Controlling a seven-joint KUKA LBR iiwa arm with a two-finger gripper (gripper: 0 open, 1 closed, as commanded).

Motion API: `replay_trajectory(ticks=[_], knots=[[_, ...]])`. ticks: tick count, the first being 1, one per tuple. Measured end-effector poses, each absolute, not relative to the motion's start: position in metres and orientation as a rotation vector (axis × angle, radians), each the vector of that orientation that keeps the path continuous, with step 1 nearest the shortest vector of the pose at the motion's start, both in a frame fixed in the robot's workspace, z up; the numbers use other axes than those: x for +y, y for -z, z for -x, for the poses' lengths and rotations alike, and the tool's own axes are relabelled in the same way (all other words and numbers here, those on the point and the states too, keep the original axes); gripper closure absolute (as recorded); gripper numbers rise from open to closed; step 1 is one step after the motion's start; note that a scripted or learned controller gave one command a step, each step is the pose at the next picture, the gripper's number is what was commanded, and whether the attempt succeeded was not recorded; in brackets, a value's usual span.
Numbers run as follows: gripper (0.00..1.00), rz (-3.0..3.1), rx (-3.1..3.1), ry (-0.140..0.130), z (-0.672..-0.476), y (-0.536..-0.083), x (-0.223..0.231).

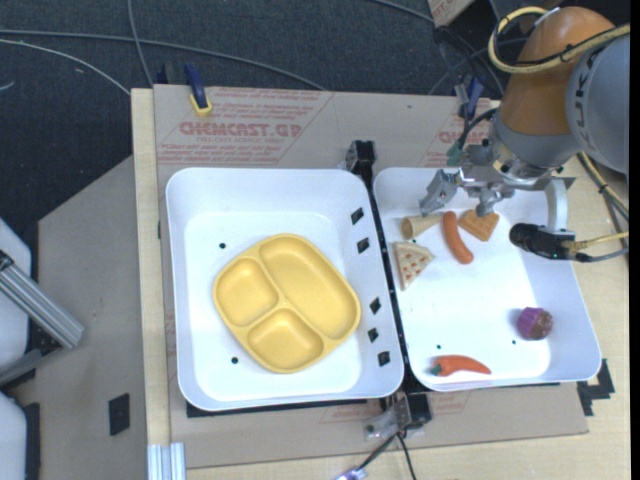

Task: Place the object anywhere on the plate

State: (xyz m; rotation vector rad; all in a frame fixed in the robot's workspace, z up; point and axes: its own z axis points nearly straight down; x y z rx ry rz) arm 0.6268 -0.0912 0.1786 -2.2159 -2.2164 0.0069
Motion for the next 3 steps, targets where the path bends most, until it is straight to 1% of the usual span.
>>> replay_trajectory(ticks=[1, 2, 3], knots=[[0.0, 2.217, -2.216, -0.007, -0.616, -0.129, -0.092], [0.0, 2.222, -2.222, 0.001, -0.618, -0.087, -0.092], [1.0, 2.226, -2.224, 0.008, -0.62, -0.101, -0.092]])
